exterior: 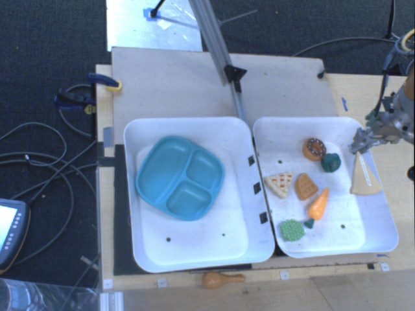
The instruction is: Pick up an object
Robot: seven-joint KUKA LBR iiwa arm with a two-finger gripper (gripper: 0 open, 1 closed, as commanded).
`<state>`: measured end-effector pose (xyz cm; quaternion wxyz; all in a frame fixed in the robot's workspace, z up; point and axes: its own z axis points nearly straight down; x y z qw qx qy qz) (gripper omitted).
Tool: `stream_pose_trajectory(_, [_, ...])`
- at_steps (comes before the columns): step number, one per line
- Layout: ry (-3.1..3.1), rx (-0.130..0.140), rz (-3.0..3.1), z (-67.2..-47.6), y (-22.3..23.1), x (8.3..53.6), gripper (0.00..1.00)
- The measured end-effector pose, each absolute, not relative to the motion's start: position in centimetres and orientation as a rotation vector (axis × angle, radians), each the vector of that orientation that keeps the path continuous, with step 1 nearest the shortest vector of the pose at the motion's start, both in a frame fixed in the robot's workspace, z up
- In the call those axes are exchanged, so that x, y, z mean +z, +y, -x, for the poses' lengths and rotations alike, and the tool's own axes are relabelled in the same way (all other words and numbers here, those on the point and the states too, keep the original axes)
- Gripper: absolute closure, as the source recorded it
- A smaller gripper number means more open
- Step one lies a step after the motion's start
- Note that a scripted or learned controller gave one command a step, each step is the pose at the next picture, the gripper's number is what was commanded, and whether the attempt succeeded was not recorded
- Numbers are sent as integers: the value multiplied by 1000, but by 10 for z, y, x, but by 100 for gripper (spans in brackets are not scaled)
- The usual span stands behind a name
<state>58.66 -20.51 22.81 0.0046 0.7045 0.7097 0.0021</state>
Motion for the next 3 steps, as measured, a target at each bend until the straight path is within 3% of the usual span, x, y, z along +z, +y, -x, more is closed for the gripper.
stream_pose_trajectory(1, [2226, 4, -2209, -588, -205, 260, 100])
stream_pose_trajectory(3, [2234, 4, -2209, -592, -97, 271, 100])
